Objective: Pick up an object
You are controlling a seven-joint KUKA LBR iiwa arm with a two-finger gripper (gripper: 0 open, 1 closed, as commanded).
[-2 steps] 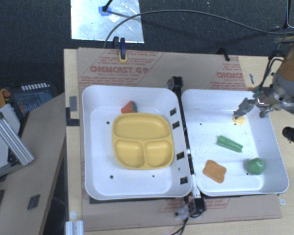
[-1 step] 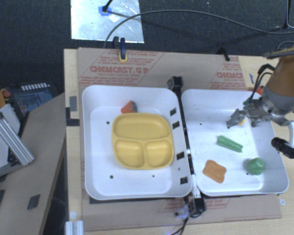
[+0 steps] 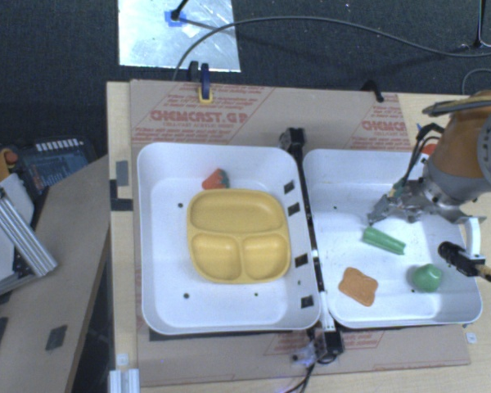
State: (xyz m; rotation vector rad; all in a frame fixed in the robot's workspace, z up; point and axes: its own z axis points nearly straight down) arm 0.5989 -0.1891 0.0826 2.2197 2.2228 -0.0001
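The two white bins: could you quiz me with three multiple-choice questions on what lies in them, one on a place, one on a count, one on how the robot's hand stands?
1. Where is the yellow tray?
A. left bin
B. right bin
C. on the floor

2. How many loose objects lie in the right bin?
A. one
B. three
C. five

3. Where is the gripper?
A. over the yellow tray
B. low in the right bin, just above the green block
C. outside both bins

Answers: 1 A, the tray fills the left bin. 2 B, the green block, an orange piece and a green round piece. 3 B, it sits close above the block.
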